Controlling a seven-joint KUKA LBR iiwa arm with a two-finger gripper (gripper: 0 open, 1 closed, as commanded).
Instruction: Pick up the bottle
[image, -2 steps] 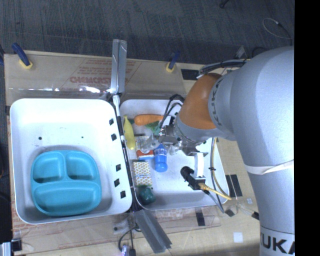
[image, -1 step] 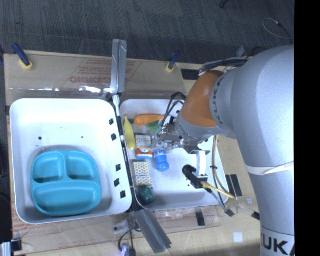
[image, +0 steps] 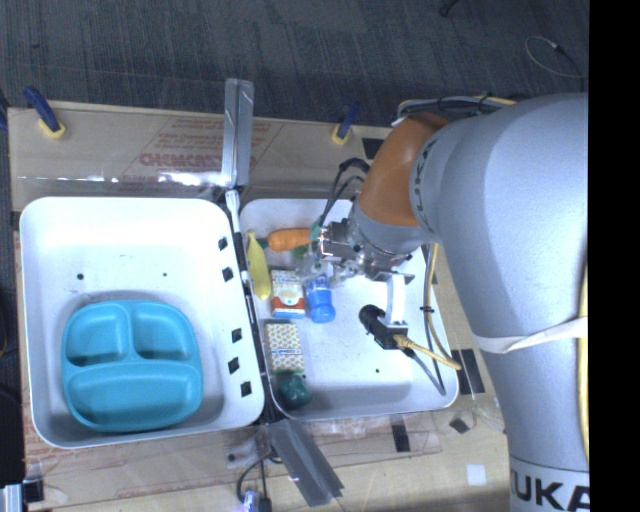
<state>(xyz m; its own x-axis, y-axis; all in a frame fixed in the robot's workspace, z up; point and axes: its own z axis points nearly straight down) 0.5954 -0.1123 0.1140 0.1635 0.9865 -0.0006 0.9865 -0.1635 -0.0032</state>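
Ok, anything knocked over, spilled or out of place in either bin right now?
No spill or damage shows. The blue bottle lies on its side in the right bin, just below the gripper. Other small items crowd that bin's left wall. The blue tray sits flat in the left bin.
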